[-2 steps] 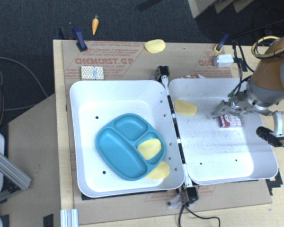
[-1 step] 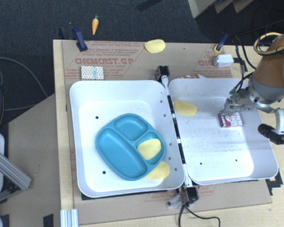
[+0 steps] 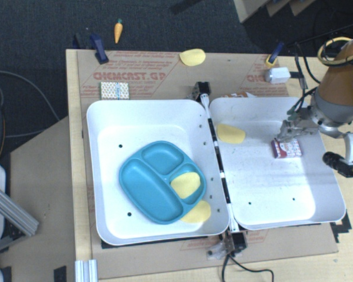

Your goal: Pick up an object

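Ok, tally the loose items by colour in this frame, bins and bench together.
Yellow: 4, on the bench, in the right bin, in the blue tray, beside the tray
Blue: 1, the divided tray
Red and white: 1, the packet by the gripper
Orange: 1, the carrot on the floor
Total: 7

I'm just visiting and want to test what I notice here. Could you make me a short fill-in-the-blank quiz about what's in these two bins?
1. The blue divided plate lies in the ____ bin of the camera view.
2. The plate's small compartment holds a ____ coloured piece.
3. The claw hangs just above a small red and white packet in the ____ bin.
4. Outside the bins, a tiny carrot lies on the dark ____.

Missing words: left; yellow; right; floor
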### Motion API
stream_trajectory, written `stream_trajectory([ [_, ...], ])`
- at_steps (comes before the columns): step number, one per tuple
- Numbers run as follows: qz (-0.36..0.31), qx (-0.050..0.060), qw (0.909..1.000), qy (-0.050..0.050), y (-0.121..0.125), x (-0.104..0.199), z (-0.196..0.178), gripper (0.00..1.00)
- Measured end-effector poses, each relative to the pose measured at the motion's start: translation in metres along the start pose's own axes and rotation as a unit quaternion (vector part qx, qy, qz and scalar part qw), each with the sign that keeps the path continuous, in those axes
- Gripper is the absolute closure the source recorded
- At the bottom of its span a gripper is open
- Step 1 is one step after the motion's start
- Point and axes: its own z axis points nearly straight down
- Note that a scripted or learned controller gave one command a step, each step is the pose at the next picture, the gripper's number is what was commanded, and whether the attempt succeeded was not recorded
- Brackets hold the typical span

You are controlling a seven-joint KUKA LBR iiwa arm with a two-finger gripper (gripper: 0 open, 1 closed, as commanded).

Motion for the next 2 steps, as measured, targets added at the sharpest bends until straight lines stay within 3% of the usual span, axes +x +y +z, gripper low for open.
stream_trajectory([
  [1, 0.002, 0.009, 1.0000, 0.002, -0.039, -0.018, -0.022, 1.00],
  [2, 0.001, 0.007, 1.0000, 0.001, -0.028, -0.010, -0.062, 1.00],
])
